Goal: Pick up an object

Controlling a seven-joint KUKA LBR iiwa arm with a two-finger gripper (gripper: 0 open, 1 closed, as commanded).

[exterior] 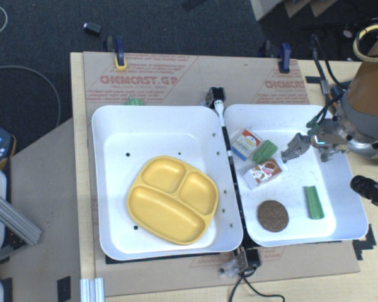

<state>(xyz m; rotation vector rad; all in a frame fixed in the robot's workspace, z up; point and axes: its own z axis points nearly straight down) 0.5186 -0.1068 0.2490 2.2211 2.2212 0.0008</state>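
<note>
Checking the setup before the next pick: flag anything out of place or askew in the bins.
Nothing looks spilled or damaged. The yellow tray sits skewed in the left bin. In the right bin, two packets and a green piece lie huddled together; a brown disc and green block lie apart. The gripper hovers beside the pile.

lab | clamped bench board [176, 74] | loose cables [25, 80] | dark carpet [44, 17]

glossy yellow plastic tray [173, 198], smooth white plastic bins [107, 168], matt cardboard bench [176, 74]
</note>
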